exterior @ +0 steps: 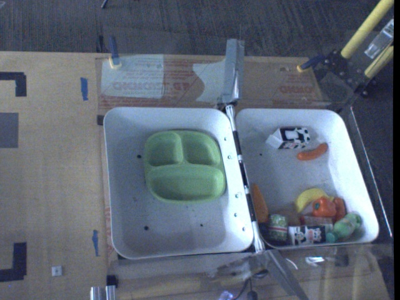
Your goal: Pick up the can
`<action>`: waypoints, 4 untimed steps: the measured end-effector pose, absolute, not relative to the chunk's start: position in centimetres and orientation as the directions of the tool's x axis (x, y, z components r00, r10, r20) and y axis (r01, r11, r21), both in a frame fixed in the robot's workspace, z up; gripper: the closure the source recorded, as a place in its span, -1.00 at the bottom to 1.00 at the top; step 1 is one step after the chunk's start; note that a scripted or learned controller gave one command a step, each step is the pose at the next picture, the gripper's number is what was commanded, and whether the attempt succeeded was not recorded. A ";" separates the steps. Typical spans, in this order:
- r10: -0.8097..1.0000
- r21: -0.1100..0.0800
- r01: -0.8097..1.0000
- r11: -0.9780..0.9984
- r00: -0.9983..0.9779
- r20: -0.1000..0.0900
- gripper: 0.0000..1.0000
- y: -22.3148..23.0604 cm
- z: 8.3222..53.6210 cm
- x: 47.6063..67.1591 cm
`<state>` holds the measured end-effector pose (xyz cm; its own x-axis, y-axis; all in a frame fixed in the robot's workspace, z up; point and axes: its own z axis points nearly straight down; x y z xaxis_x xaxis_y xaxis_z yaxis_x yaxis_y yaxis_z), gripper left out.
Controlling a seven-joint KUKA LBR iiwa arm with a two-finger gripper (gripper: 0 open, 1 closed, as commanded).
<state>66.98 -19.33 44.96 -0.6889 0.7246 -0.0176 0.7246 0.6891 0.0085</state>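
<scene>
**Against the near wall: a hemmed-in can**

Down in the right bin's (350, 136) near corner sits what looks like the can (278, 221), small and greenish. It is touching a toy carrot (259, 204) and a black-and-white carton (305, 234), with a banana (310, 197) near. I'd worry a grab there snags a neighbour or jams on the bin wall. Its label is too small to read, and so is the carton's print.

Matt green plastic plate (185, 166) lies in a smooth white plastic bin (122, 186) on a wooden bench (50, 186).
</scene>
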 end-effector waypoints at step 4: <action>0.718 0.025 0.718 0.695 -0.693 -0.057 1.00 -19.0 50.2 67.4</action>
